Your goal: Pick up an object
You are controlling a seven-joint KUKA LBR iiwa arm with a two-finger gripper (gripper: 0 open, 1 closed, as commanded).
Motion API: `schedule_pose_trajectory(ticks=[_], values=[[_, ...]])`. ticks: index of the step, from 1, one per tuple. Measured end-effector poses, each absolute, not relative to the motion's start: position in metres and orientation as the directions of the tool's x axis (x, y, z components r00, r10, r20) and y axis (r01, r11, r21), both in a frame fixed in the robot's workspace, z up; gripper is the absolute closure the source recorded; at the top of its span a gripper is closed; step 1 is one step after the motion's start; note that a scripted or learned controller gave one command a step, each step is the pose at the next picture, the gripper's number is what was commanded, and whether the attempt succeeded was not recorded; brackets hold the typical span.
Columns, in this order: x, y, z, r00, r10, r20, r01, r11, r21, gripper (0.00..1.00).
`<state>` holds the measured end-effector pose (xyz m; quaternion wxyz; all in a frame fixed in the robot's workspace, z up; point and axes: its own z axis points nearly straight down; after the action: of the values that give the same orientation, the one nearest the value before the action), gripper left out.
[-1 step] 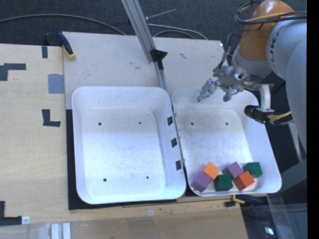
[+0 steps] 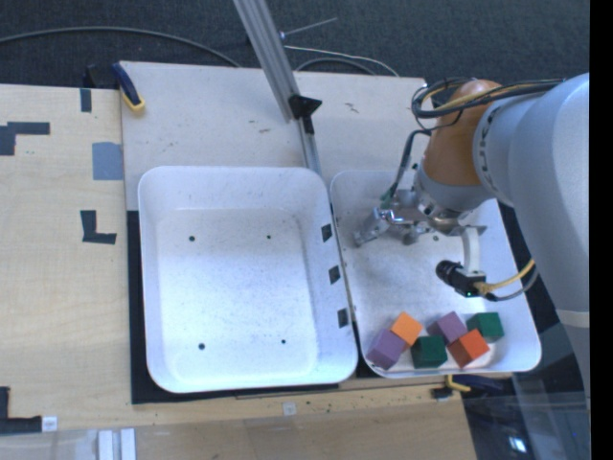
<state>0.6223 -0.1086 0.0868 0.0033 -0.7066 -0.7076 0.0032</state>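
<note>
Several small blocks lie clustered in the near corner of the right bin (image 2: 397,281): a purple block (image 2: 386,349), an orange block (image 2: 406,328), a dark green block (image 2: 428,352), a mauve block (image 2: 447,327), a red-orange block (image 2: 468,347) and another green block (image 2: 488,326). My gripper (image 2: 368,231) hangs over the far left part of the right bin, close to the rim shared with the left bin. It is well away from the blocks, and I see nothing in it. The grey arm with its orange band (image 2: 460,147) reaches in from the right.
The left bin (image 2: 239,276) sits beside the right one. A slanted metal pole (image 2: 268,46) with a black clip (image 2: 305,106) rises behind the bins. A blue and yellow clamp (image 2: 127,86) lies at the bench's far left. A black cable fitting (image 2: 458,277) hangs below the wrist.
</note>
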Motion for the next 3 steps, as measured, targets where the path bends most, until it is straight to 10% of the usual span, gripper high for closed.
schedule_pose_trajectory(ticks=[1, 2, 3], values=[[0.632, -0.162, 0.202, 0.001, 1.0, -0.004, 1.0, -0.001, 0.008, 0.0], [0.645, -0.129, 0.202, -0.005, 1.0, 0.001, 1.0, 0.005, 0.0, 0.0], [0.617, -0.121, 0.087, -0.002, 1.0, 0.0, 1.0, 0.002, -0.009, 0.0]])
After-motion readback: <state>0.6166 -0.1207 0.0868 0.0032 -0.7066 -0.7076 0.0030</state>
